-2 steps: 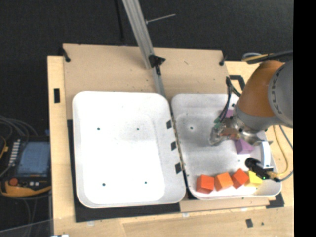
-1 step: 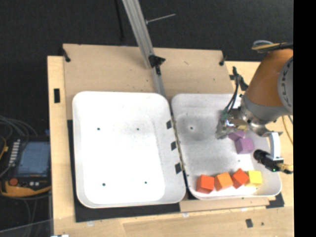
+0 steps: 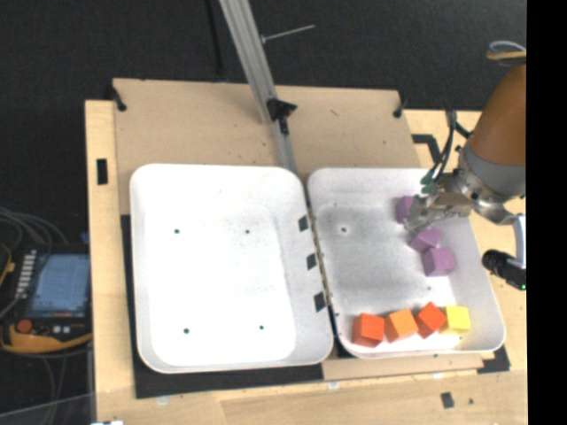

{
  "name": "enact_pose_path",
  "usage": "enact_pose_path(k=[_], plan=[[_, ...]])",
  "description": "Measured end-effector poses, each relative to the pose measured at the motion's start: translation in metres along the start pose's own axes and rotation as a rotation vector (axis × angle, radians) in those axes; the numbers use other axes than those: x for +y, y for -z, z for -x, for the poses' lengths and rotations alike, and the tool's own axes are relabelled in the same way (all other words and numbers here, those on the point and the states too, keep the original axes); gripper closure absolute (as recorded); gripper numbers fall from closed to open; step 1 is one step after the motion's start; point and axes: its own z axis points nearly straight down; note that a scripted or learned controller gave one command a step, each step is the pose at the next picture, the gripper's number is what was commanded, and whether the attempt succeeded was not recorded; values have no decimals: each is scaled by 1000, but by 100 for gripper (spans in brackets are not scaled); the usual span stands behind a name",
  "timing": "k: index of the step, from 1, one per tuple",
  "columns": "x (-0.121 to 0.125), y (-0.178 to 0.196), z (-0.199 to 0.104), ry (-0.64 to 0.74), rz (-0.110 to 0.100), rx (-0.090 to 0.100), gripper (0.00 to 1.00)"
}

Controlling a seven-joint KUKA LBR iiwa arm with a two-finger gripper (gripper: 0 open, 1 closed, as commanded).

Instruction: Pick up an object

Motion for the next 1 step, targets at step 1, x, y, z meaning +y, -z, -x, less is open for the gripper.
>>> enact_pose_path(k=[1], plan=[[1,32,1,1,-2,1,100]])
